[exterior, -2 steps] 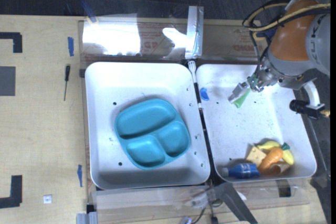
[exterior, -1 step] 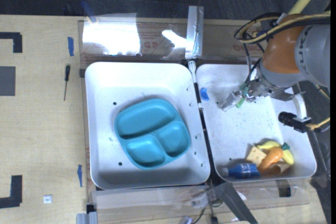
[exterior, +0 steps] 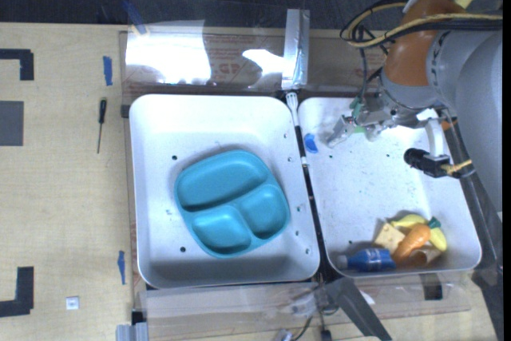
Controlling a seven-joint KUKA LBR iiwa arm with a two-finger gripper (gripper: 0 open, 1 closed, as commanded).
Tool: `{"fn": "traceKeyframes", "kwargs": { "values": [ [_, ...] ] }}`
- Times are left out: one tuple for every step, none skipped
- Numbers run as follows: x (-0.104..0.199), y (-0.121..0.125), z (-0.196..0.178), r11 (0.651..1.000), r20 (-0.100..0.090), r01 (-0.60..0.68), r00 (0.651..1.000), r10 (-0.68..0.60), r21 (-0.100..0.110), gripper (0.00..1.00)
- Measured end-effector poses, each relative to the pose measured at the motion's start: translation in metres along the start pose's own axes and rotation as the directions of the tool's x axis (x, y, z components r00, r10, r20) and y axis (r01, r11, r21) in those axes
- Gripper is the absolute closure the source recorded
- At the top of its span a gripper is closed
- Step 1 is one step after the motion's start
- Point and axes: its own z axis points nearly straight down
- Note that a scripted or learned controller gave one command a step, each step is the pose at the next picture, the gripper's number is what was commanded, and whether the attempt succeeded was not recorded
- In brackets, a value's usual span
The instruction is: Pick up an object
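My gripper (exterior: 349, 128) hangs over the far left part of the right bin (exterior: 375, 188), low above its floor. A small blue item (exterior: 310, 144) lies just to its left against the bin's left wall. A heap of objects sits in the bin's near right corner, well apart from the gripper: a blue bottle (exterior: 369, 258) on its side, an orange carrot-like toy (exterior: 412, 243), a yellow banana-like toy (exterior: 410, 221) and a tan block (exterior: 389, 235). I see nothing held by the gripper.
The left bin (exterior: 152, 140) holds a blue divided plate (exterior: 231, 201). The grey arm with its orange band (exterior: 411, 60) and cables covers the right bin's far right corner. A black fitting (exterior: 427, 161) juts over the right side.
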Motion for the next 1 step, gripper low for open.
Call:
{"fn": "traceKeyframes", "kwargs": {
  "values": [
    [0.0069,0.0051,-0.0681,0.986,0.002,-0.167,0.986,0.168,-0.025,0.00]
  ]
}}
